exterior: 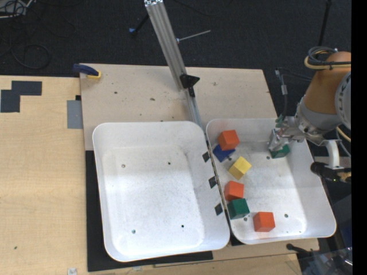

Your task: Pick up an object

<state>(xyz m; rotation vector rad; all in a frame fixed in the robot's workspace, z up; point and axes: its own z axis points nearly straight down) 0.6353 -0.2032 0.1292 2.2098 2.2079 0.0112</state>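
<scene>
Camera view: the two-finger gripper (pixel 280 144) sits low in the right white plastic bin (pixel 312 211), with a small green block (pixel 280 151) at its fingertips; whether the pincer is apart or clamped on it, I cannot tell. The block appears to rest on the bin floor, so the lift is judged outstanding. Orange (pixel 229 138), blue (pixel 221 152) and yellow (pixel 239 167) wooden cubes lie well apart from it, near the divider.
</scene>
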